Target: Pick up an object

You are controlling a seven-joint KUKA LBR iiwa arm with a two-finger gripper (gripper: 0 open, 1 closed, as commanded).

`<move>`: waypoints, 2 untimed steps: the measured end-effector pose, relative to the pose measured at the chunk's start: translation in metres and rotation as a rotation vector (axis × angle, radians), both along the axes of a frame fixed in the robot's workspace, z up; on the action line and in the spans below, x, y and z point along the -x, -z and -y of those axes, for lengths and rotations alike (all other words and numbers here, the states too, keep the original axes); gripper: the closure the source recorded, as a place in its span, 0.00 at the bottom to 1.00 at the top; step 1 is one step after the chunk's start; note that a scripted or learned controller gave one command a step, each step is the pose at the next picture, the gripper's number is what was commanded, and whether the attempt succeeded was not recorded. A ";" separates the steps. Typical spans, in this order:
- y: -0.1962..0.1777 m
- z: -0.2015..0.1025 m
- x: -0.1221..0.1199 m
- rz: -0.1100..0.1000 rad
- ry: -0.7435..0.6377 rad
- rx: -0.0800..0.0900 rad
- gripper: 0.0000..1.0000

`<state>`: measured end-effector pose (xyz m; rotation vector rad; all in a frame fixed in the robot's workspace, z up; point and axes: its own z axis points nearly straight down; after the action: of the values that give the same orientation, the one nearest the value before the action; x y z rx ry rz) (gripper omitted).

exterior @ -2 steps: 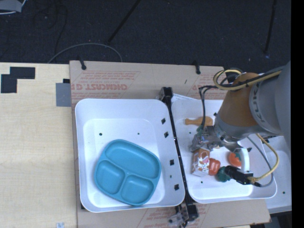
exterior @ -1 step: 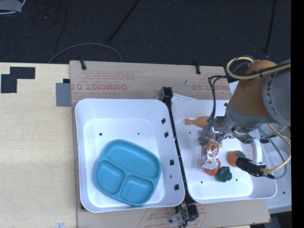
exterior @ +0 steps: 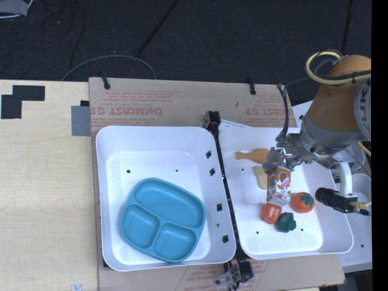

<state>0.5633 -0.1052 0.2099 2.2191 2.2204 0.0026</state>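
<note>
My gripper (exterior: 279,160) hangs over the middle of the right bin (exterior: 336,238). Right under it stands a small white and brown carton (exterior: 279,187), its top touching or nearly touching the gripper. A tan drumstick (exterior: 252,156) lies just left of the gripper, and a beige piece (exterior: 260,176) sits beside the carton. An orange tomato (exterior: 302,202), a red pepper (exterior: 271,211) and a green broccoli (exterior: 286,222) lie near the carton's foot.
The left bin (exterior: 115,144) holds a blue divided plate (exterior: 162,219). A black divider (exterior: 219,180) runs between the two bins. The front of the right bin floor is bare.
</note>
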 end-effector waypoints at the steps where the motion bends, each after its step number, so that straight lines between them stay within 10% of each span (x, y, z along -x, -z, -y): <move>1: -0.025 0.001 0.000 -0.002 0.000 0.000 1.00; 2: -0.029 -0.058 0.007 -0.007 -0.004 -0.004 1.00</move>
<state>0.5563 -0.0472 0.2392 2.2197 2.2306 -0.0011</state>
